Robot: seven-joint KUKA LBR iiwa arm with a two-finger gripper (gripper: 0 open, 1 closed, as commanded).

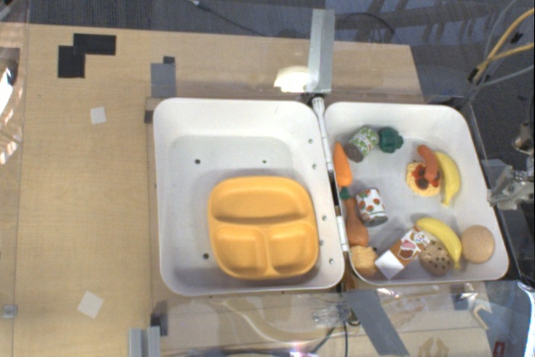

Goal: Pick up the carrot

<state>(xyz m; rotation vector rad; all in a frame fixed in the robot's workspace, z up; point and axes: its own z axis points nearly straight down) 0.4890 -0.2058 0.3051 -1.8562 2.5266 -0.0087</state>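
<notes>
Camera view: the carrot (342, 165) lies in the right bin (468, 130), just up and left of the spotted cup (370, 206) and close along the bin's left wall. Its long axis runs nearly straight from the far rim toward the near one, tipped a little so that the near end sits closer to the cup. The narrow end points away toward the far rim; the broader end points back toward the cup. A small green tuft (344, 195) sits just left of the cup at that broad end; whether it belongs to the carrot cannot be told. Below it, touching or nearly touching the cup's left side, lies a duller orange stick (356, 223) on much the same line.

Up from the cup are a grey-green can (364, 142) and broccoli (389, 140). Right of the cup are two bananas (451, 176) and a bun (478, 244).

The gripper (506, 188) shows as a grey part well right of the cup, over the bin's right rim, apart from the carrot. Whether it is open or closed cannot be told.

Left of the cup, the other bin (167, 180) holds a yellow tray (263, 226).
</notes>
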